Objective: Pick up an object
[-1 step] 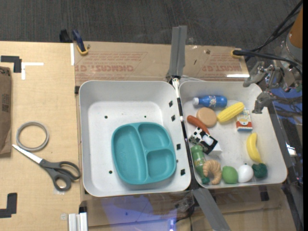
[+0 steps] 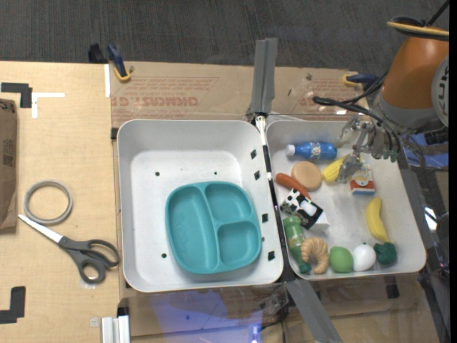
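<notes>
My gripper (image 2: pixel 355 154) hangs low over the back of the right bin (image 2: pixel 410 213), below the arm's orange band. Right beside it lie a yellow piece (image 2: pixel 333 170) and a small white, red and blue carton (image 2: pixel 363 185). A blue bottle (image 2: pixel 312 149) lies to its left, with a tan round bun (image 2: pixel 306 174) and a red carrot-like piece (image 2: pixel 291 181) nearby. Nothing shows held by the gripper.
The right bin also holds a banana (image 2: pixel 375 220), a black-and-white toy (image 2: pixel 301 207), a green bottle (image 2: pixel 293 231), a croissant (image 2: pixel 315 254), a green ball (image 2: pixel 341 259), a white egg (image 2: pixel 363 257) and broccoli (image 2: pixel 385 253). A teal divided plate (image 2: pixel 214 227) lies in the left bin (image 2: pixel 143 156). Scissors (image 2: pixel 75 247) and a tape roll (image 2: pixel 48 201) lie at the left.
</notes>
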Motion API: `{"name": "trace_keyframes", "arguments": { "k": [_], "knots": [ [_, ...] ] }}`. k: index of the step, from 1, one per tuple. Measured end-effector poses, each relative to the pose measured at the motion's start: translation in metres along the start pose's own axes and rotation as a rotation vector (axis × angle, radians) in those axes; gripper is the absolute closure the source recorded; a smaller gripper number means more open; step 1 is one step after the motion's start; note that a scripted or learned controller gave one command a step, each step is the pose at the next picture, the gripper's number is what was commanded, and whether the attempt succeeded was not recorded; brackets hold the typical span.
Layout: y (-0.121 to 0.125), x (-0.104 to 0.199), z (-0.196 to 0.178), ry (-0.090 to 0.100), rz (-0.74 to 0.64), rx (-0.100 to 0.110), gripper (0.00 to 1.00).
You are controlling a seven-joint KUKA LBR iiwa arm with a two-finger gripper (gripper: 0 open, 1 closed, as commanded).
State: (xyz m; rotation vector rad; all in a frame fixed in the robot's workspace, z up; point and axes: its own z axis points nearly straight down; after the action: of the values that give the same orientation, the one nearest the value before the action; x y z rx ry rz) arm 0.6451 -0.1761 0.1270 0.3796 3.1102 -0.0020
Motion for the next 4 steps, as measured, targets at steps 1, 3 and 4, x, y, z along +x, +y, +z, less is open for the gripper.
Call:
{"name": "trace_keyframes", "arguments": {
  "k": [1, 3, 4],
  "knots": [
    [0.02, -0.002, 0.034, 0.004, 0.104, 0.0, 0.0],
    [0.058, 0.053, 0.033, 0.004, 0.166, 0.001, 0.0],
    [0.058, 0.055, 0.024, 0.013, 0.163, 0.005, 1.0]
  ]
}}
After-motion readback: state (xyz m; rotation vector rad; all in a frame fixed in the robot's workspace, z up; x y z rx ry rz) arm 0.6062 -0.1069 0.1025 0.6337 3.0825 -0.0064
